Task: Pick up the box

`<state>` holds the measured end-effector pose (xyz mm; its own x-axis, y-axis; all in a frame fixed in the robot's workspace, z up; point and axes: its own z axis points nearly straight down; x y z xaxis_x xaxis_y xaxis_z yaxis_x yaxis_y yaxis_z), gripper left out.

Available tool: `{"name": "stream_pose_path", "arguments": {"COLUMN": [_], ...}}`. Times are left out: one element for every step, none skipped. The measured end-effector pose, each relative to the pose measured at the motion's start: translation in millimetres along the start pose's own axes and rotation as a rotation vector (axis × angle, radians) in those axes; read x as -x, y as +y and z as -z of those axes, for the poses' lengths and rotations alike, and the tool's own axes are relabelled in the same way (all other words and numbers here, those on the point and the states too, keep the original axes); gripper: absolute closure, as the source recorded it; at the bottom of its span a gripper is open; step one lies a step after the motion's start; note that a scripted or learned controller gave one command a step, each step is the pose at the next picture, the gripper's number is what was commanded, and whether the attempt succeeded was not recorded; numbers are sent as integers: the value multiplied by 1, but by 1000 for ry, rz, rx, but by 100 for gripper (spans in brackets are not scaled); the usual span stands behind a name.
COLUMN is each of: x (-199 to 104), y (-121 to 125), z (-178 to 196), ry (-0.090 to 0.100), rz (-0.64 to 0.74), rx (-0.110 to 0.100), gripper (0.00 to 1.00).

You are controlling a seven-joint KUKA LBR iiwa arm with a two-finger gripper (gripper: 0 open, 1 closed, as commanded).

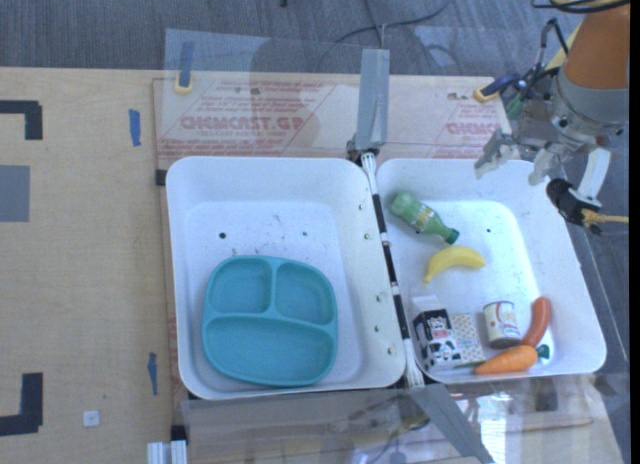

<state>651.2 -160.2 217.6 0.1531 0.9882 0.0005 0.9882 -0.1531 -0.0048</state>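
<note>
From above, the bench carries two white bins side by side. The left bin (190,192) holds a single thing, one teal divided plate (270,320) with three compartments, lying flat toward the near end. The right bin (575,282) holds six things. One green bottle (421,217) lies on its side near the far left of that bin, and one yellow banana (453,261) lies just in front of it, apart from it. Along the near edge sits the one box (441,339), a small carton with black and white print, lying in the near left corner close against the wall between the two bins. Just to its right stands one small can (500,323), and beside that there are two carrot-like pieces: one orange carrot (511,359) lying along the near rim, and one redder one (539,320) angled up along the right side, its lower end near the carrot's tip. The one arm comes in at the upper right, with its orange band (600,47) high in the corner, and its gripper (540,160) hangs over the far right corner of the right bin, well apart from the box. Its two fingers are spread, with nothing between them.
</note>
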Motion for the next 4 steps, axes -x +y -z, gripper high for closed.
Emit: {"name": "stream_pose_path", "arguments": {"x": [-20,16,-39,-40], "y": [-9,-87,5,2], "z": [-40,-126,-132,-126], "ry": [1,0,-8,0], "rz": [224,211,336,333], "rx": [0,4,-12,-30], "gripper": [0,0,0,100]}}
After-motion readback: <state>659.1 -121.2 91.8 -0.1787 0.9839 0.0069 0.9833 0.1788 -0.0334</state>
